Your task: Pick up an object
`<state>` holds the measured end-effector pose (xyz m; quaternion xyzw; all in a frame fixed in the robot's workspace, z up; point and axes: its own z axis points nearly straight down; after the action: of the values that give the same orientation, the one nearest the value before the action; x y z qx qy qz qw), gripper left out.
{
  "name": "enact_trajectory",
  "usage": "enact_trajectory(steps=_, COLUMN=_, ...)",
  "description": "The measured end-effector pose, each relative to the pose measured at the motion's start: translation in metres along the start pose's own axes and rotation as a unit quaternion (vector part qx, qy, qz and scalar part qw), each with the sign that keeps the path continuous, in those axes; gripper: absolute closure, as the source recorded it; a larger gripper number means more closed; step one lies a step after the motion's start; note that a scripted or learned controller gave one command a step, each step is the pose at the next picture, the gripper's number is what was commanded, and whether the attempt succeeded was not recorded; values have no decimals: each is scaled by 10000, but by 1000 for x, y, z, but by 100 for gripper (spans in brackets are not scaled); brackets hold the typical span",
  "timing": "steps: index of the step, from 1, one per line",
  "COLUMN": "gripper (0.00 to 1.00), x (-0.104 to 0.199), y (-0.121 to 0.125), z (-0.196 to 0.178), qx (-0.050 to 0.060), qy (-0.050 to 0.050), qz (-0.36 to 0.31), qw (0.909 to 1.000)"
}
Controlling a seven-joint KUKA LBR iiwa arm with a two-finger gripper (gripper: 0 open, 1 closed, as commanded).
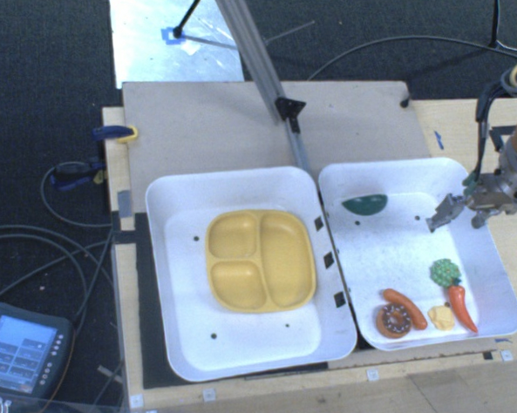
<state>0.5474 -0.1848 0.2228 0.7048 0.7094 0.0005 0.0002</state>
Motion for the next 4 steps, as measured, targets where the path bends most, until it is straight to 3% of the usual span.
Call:
enact_trajectory(steps=1, gripper=0, x=0, y=0, z=0, qx=-3, qy=1, qz=9, qw=10000)
enact_trajectory(steps=3, gripper=0, x=-12, y=-13, z=102, qx=27, qy=5, qz=34, qw=10000)
enact_trajectory(steps=4, gripper=0, x=-14, y=-10, z=128, qx=-43, qy=-38, qz=35, qw=10000)
